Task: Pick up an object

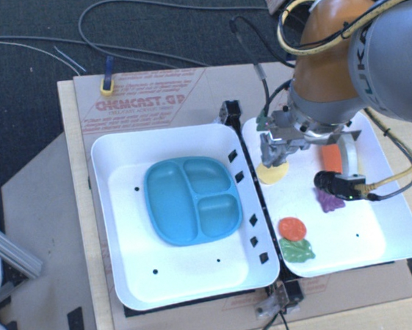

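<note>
**Gripper descends on yellow piece in right bin**

A pale yellow toy food piece point(273, 173) lies directly beneath the gripper point(274, 156), at the right bin's point(392, 239) left wall. Whether the jaws are open or closed cannot be told. Crowding that wall, a finger could strike it and nudge the piece away. The wrist hides most of the piece.
</note>
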Controlling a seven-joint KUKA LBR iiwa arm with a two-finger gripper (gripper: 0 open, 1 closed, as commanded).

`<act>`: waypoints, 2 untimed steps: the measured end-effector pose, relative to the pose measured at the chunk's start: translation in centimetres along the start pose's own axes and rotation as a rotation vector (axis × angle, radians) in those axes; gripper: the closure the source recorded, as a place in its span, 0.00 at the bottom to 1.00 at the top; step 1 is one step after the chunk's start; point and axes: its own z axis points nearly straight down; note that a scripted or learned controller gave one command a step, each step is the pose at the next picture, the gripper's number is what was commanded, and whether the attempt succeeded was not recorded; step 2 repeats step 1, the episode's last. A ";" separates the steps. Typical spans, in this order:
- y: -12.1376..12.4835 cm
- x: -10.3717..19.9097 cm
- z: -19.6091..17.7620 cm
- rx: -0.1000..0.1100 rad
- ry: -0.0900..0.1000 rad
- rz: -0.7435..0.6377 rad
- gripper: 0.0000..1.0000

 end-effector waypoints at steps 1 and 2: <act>2.4 4.1 -0.3 0.000 -0.001 0.002 1.00; 2.4 4.1 -0.3 0.000 -0.001 0.002 1.00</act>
